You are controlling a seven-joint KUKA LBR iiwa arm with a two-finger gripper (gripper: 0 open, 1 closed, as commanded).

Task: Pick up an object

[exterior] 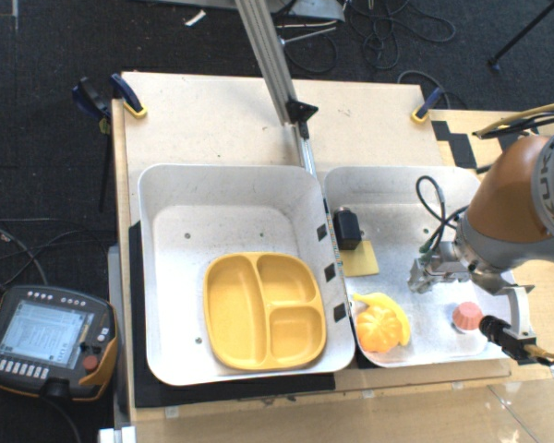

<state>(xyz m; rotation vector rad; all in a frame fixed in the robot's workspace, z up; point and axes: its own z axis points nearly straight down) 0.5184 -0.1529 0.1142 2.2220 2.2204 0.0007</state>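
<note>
Yellow-orange toy nearest cam, front edge of right bin. Gripper low over bin floor, just right of it; can't tell if it's got anything, nothing seen gripped. Guess it's lining up a grab. Pink thing near, right. Yellowish pad and black block behind, out of way. Left bin has yellow divided tray.

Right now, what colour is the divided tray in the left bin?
Yellow, the divided tray, seen in the camera view.

Grey arm with orange band, black looping cable, metallic gripper
</note>
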